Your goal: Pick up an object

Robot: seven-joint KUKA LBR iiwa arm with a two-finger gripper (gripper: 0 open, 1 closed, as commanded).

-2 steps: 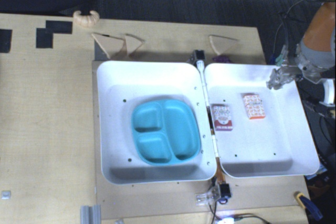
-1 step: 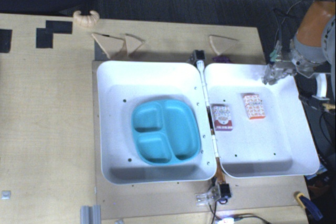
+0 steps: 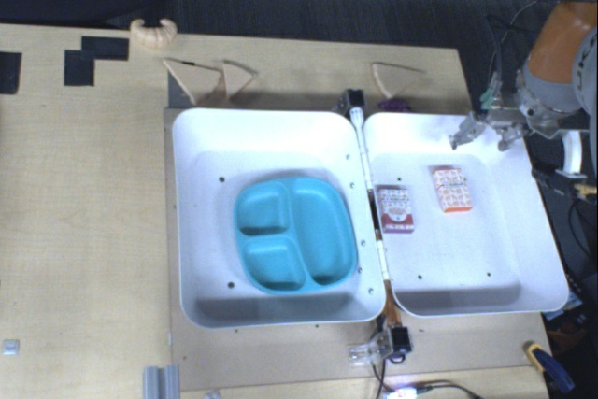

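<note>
Two small flat packets lie in the right bin [image 3: 523, 285]: a dark red one [image 3: 394, 207] by the bin's left wall and an orange-and-white one [image 3: 451, 189] a little to its right. My gripper [image 3: 480, 141] hovers over the bin's far right corner, beyond the orange-and-white packet and apart from it. It is open, with its two fingers [image 3: 458, 140] spread and nothing between them.
A blue three-compartment tray [image 3: 294, 234] sits in the left bin [image 3: 201, 201]. A raised divider [image 3: 366, 192] runs between the bins. Cables hang at the right edge near the arm [image 3: 561, 51]. The wooden bench [image 3: 84, 220] stretches to the left.
</note>
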